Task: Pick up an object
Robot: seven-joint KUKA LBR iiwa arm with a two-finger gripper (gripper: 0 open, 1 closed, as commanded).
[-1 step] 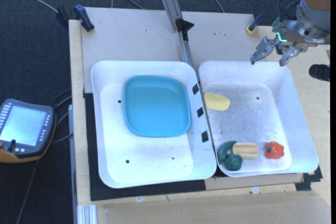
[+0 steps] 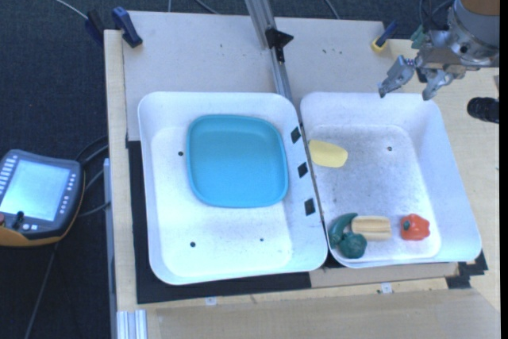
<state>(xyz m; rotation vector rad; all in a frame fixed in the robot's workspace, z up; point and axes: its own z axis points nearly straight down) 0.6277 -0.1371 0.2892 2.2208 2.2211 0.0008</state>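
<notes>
Jaws (image 2: 411, 83) hung apart, empty, over the right bin (image 2: 452, 171).
I judged the yellow piece (image 2: 328, 154) light, smooth — best pinched across its narrow width.

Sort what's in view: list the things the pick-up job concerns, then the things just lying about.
Job:
- open two-finger gripper, above right white bin
- yellow flat piece
- dark green toy vegetable
- tan wooden block
- red toy pepper

Lying about:
- blue square plastic plate in left white bin
- handheld control pendant
- blue clamp
</notes>
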